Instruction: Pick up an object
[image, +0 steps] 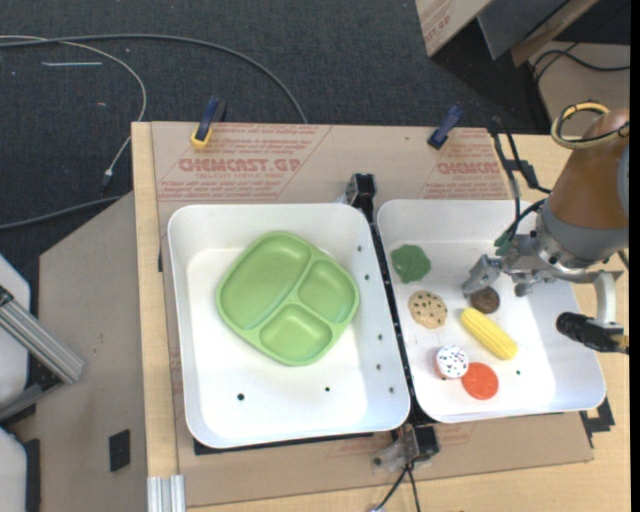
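The robot's gripper (497, 277) is hovering with fingers spread above a small brown object (486, 299), risking nudging the nearby corn cob (488, 333).

Red print runs along the far strip of the bench board (330, 150), behind the two white bins; behind the left bin (190, 330) it reads "CHEMCAST GP" in large letters, with smaller red lines above and below too small to read; behind the right bin (580, 390) the same red lettering repeats, partly hidden by cables, only "CHEMCAS" legible.
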